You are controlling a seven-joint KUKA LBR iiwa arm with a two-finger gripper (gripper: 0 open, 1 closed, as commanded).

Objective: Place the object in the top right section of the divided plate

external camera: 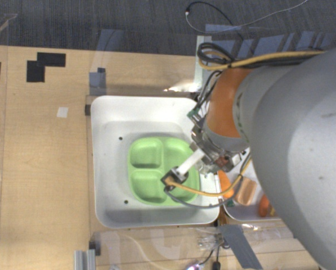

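A light green divided plate (151, 170) lies in the left white bin (108, 151), right of the bin's middle. Raised ridges split the plate into sections, and none of the sections I can see holds anything. My gripper (214, 159) hangs below the orange wrist band, over the plate's right edge and the wall between the two bins. The wrist covers the plate's right rim and part of its top right section. No object is visible at the gripper.
The grey arm covers most of the right bin. At the bin's visible lower left corner lie a tan-orange item (246, 192), a small orange piece (224, 180) and a red-orange item (264, 207). Wooden bench (38, 167) stretches to the left.
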